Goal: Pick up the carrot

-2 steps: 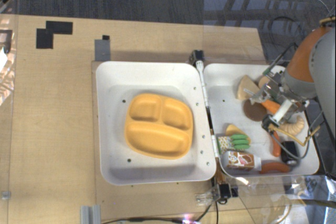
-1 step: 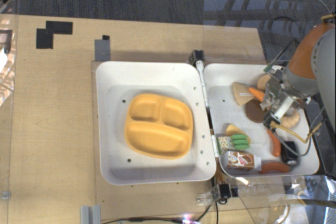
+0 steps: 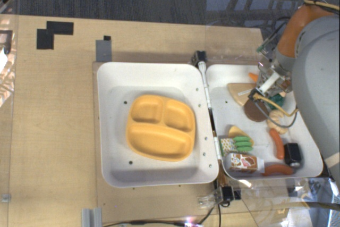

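Two shallow white bins sit side by side on the counter [image 3: 58,130]. The left bin [image 3: 109,114] holds a yellow divided plate [image 3: 160,126], lying flat near its middle, with three compartments facing up.

The right bin [image 3: 223,74] holds a jumble of small things. Toward its far side lie a tan wedge-shaped piece [image 3: 239,93] and, just beside it, a round brown disc [image 3: 256,111]. Nearer the front lie a small yellow wedge [image 3: 237,131], a green item [image 3: 241,142] on a patterned packet, a brown and white carton [image 3: 243,162] on its side, a black block [image 3: 292,153] and a reddish sausage [image 3: 277,169] along the near rim.

The carrot [image 3: 277,143] lies in the right half of this bin, just left of the black block, its long axis running from far-left to near-right.

The hand [image 3: 265,89] hangs over the far part of the right bin, above the brown disc, well apart from the carrot. Whether it is open or closed cannot be told; wires and green parts clutter it.
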Controlling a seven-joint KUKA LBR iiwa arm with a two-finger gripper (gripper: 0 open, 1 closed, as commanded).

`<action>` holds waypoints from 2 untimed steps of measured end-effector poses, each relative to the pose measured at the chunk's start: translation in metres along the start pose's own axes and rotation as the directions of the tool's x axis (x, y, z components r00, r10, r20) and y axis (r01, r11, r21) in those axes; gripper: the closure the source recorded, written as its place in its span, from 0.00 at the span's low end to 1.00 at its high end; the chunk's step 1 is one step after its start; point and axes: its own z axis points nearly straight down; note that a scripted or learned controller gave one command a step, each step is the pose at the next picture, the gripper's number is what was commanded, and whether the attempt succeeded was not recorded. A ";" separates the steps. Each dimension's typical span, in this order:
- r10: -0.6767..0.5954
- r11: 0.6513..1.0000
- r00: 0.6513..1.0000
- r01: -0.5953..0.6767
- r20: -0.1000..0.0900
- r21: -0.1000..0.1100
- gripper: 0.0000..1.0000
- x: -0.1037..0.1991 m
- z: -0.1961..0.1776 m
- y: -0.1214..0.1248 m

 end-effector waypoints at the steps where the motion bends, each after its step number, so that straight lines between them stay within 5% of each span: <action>1: 0.008 1.000 1.000 -0.008 0.021 0.016 0.00 -0.010 0.001 0.000; 2: -0.004 1.000 1.000 0.003 0.009 0.013 1.00 -0.003 -0.010 -0.001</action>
